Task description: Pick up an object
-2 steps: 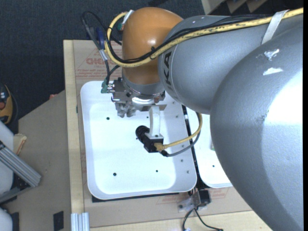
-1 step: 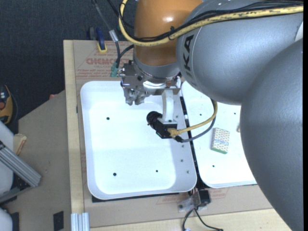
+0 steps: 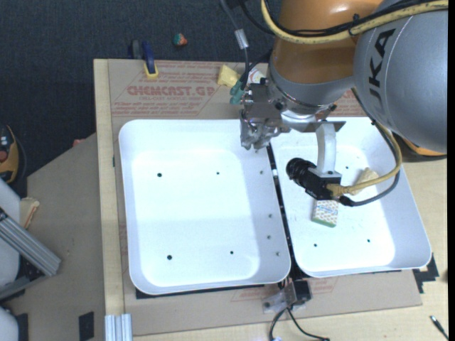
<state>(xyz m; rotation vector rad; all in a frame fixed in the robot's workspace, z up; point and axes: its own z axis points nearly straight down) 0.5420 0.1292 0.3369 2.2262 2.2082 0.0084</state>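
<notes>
Reaching in from the right, the arm [image 3: 419,62] sets the hand [image 3: 254,135] at the far rim where the left bin [image 3: 192,219] and right bin [image 3: 370,251] meet. Hand state: cannot be determined. A small patterned block [image 3: 325,213] lies in the right bin, apart from the hand.

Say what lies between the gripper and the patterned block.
Camera view: no loose thing between gripper and patterned block, only the bins' meeting rims and bare right-bin floor.
</notes>
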